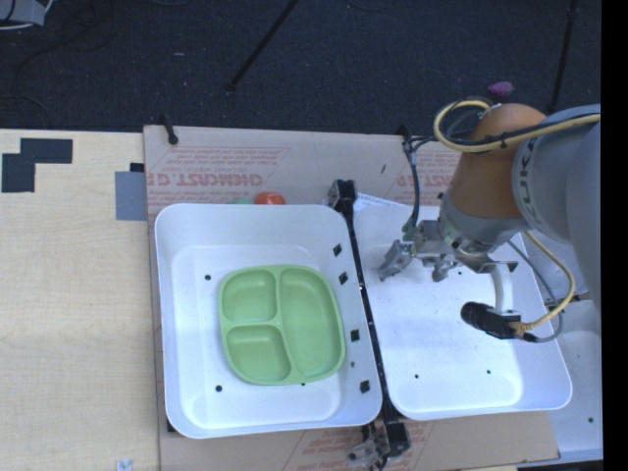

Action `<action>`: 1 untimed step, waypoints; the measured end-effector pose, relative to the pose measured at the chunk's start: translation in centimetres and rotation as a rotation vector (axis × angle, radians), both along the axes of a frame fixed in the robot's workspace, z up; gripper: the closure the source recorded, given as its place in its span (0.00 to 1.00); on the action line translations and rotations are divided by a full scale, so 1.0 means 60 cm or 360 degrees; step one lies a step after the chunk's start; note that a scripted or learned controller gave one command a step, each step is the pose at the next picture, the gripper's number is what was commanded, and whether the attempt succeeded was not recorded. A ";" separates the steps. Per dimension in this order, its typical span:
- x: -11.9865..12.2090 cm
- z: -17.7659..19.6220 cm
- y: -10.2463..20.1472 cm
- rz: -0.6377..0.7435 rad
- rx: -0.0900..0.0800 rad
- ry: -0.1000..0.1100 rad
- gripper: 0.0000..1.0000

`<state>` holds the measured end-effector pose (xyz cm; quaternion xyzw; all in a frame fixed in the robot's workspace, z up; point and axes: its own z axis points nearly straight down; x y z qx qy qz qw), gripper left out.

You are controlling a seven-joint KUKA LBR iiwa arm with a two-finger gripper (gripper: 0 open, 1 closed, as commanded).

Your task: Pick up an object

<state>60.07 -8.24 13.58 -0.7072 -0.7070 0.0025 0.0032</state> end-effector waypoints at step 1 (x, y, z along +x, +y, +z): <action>0.001 0.021 -0.003 -0.0007 -0.0001 -0.0004 1.00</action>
